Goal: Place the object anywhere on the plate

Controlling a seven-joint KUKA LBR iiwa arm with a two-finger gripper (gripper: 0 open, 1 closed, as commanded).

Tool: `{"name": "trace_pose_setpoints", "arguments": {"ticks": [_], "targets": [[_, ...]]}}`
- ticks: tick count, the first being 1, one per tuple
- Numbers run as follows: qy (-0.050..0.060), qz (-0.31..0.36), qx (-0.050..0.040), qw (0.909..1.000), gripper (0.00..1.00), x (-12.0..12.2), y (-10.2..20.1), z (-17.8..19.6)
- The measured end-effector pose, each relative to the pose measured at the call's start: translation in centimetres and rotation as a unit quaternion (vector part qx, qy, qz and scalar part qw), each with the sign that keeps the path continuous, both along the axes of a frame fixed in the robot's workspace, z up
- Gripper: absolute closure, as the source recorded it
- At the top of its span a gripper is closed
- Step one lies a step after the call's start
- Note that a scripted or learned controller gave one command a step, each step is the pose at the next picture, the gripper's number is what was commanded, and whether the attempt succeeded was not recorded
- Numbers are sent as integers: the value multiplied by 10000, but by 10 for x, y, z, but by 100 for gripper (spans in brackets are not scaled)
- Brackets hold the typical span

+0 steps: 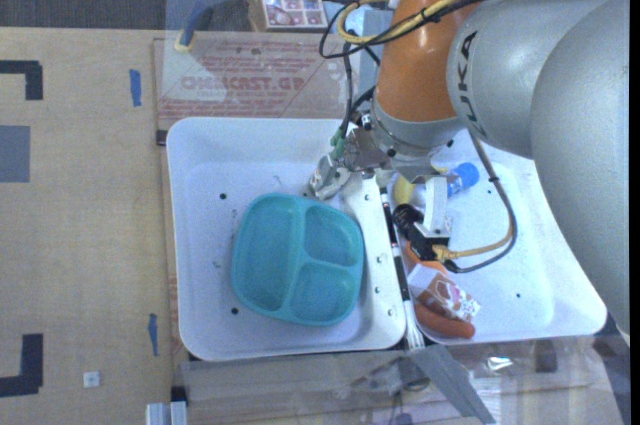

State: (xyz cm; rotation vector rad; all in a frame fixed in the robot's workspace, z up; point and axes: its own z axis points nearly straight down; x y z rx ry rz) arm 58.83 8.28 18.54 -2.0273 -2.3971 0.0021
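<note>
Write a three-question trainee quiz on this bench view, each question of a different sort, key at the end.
1. True or false: the teal plate lies in the left bin.
2. Multiple choice: how many compartments does the plate have? A) one B) three C) five
3. Fill in: the gripper hangs above the bin's far edge, just beyond the plate's ____ rim.

Extra note for the trainee: the orange item with a printed wrapper and the blue-capped item sit in the right bin, beside the divider.

Key
1. True.
2. B, three: two smaller ones and one larger.
3. Far (upper in the view).
</note>
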Motion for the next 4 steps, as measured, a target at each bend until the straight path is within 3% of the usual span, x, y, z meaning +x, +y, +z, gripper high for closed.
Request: {"name": "trace_pose_setpoints", "arguments": {"ticks": [1,2,3,4], "targets": [[-13,0,2,10000,100,1,0,10],[10,-1123,-5,9937,100,-26,66,-6],[9,-1805,-12,9836,100,-97,143,-77],[-12,-1556,-7,9878,100,-47,74,-52]]}}
